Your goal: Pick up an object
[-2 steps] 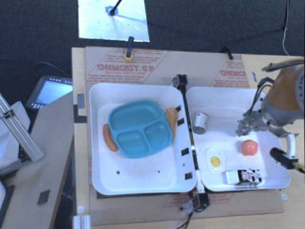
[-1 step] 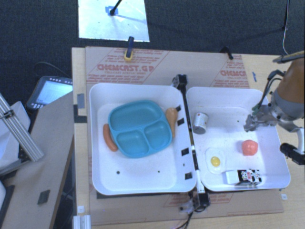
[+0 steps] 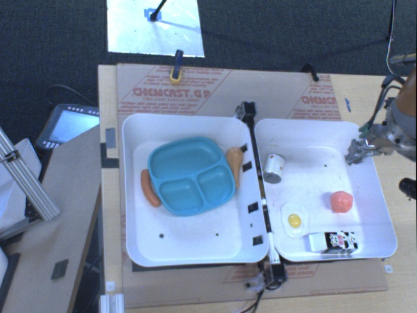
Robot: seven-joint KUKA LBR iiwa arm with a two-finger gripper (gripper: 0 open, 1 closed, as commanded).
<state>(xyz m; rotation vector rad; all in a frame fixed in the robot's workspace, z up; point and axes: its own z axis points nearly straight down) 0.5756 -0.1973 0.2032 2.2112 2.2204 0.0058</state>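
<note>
The right bin (image 3: 365,175) holds a small silver can (image 3: 273,167) near its left wall, a fried egg toy (image 3: 294,221), a pink strawberry-like toy (image 3: 341,201) and a white carton with black patches (image 3: 333,241) at the front. My gripper (image 3: 358,150) hovers at the right bin's far right rim, up and to the right of the pink toy, with nothing seen between its fingers.
The left bin (image 3: 137,175) holds a blue divided tray (image 3: 191,184), an orange sausage toy (image 3: 150,188) at its left and an orange carrot-like piece (image 3: 234,162) at its right. A black divider rail (image 3: 255,175) runs between the bins. A tablet (image 3: 65,128) lies at far left.
</note>
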